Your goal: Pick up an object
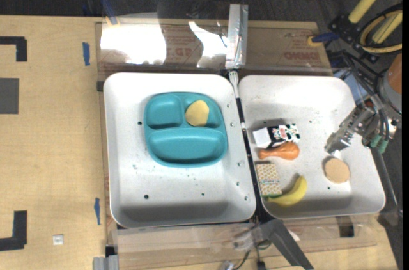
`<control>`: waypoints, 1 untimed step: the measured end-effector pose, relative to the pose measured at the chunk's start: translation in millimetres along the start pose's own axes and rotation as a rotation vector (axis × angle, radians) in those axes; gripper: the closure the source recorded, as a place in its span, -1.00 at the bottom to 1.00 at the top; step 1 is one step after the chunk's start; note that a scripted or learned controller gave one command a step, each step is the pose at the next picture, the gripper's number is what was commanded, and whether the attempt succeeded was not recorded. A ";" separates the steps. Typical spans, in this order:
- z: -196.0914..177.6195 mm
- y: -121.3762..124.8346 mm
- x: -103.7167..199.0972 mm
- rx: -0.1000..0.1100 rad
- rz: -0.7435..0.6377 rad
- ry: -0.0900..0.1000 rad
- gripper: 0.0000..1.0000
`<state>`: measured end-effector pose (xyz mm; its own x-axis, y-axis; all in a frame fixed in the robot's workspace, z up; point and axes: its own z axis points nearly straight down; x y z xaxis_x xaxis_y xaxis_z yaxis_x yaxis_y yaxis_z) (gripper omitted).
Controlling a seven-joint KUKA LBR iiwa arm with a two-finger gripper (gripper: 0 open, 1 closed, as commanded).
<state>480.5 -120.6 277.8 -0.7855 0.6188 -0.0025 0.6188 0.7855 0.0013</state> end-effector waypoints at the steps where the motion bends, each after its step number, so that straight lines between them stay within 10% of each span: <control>1: -38.2 -16.1 -56.6 -0.001 -0.157 -0.007 1.00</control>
<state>514.9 -168.2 316.2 -0.8725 0.4886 -0.0095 0.4886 0.8725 0.0017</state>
